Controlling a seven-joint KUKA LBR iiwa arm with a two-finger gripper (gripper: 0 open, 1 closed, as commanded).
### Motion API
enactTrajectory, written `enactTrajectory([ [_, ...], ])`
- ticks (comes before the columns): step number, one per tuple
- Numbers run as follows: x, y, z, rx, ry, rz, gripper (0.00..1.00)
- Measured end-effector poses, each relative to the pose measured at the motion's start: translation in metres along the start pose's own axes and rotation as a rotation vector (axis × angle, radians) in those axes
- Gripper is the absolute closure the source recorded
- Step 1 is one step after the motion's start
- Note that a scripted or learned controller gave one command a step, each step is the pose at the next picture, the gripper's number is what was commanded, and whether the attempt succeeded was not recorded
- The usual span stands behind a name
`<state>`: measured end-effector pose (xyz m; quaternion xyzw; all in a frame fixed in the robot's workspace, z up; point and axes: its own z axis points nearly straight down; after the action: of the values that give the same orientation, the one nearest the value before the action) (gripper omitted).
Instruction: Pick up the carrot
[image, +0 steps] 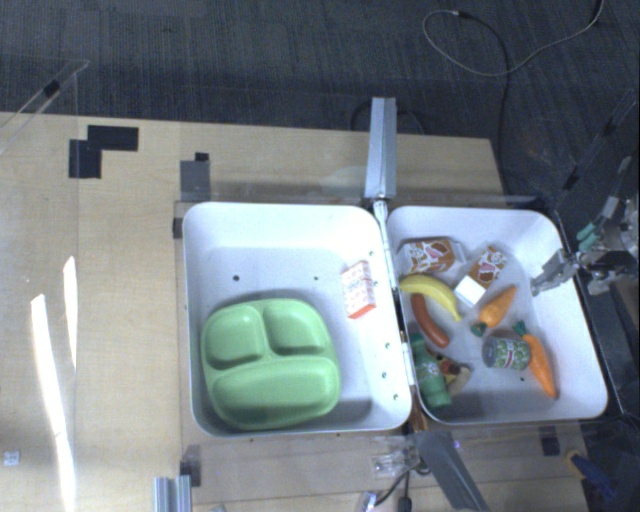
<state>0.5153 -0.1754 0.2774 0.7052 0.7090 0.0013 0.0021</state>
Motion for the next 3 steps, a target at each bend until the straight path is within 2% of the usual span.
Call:
enactTrajectory([
  [1,-0.012,-0.024,0.130,0.002,0.001,-0.053,0.00],
  [2,-0.018,0.001,0.188,-0.011,-0.003,-0.118,0.00],
  [3,-0.017,0.003,0.177,-0.014,-0.002,-0.120,1.00],
])
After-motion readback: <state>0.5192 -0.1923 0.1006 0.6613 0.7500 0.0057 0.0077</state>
